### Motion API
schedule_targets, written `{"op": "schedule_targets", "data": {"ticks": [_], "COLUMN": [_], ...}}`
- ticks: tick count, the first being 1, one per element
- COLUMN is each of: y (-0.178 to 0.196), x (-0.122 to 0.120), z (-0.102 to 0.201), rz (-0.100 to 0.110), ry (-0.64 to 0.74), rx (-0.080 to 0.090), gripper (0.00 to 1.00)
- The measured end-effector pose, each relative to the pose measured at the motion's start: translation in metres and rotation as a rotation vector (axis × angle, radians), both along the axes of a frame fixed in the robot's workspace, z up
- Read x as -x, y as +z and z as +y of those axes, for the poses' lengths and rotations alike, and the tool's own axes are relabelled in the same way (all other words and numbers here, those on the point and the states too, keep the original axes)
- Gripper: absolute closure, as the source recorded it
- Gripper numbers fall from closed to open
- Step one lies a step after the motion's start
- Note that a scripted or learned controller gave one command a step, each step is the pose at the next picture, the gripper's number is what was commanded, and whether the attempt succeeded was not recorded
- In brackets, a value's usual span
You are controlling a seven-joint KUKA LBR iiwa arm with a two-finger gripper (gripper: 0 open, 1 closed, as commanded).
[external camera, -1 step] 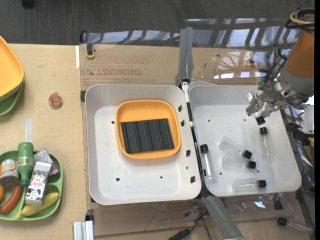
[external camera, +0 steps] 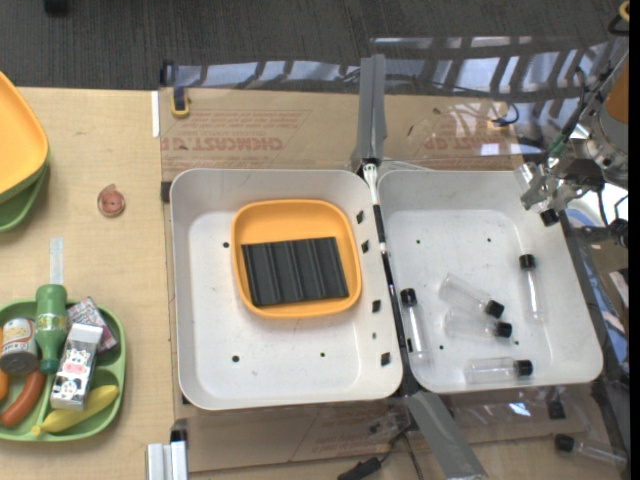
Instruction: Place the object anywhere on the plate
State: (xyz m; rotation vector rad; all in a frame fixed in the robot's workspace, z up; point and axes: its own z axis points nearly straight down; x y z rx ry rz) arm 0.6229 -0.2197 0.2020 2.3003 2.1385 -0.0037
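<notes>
A two-finger gripper [external camera: 547, 200] hangs over the upper right corner of the right bin [external camera: 440, 373], at about two o'clock from that bin's middle, while the orange plate [external camera: 243, 230] sits well apart in the left bin [external camera: 200, 368]. The gripper's tips are small and dark against the rim; whether they are parted or closed cannot be told from this angle, and nothing can be made out between them. A black ribbed slab [external camera: 296, 271] lies flat across the plate's centre. In the right bin, several clear tubes with black caps lie scattered: one tube [external camera: 530, 286] at three o'clock near the right wall, one long tube [external camera: 411, 320] along the left wall at nine o'clock, a pair [external camera: 470, 303] near the middle, and another tube [external camera: 495, 370] at five o'clock beside the front wall. Off the bench at nine o'clock, a green tray [external camera: 100, 408] carries toy food.
</notes>
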Motion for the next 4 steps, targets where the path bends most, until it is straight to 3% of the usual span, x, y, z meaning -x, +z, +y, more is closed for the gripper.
{"op": "schedule_targets", "data": {"ticks": [1,3,4], "y": [0.062,0.239,0.239], "x": [-0.037,-0.037,-0.037], "z": [0.000,-0.002,-0.002], "rz": [-0.001,-0.001,-0.001], "ry": [0.126,0.575,0.965], "rx": [0.000,0.000,-0.001], "gripper": [1.00,1.00,1.00]}}
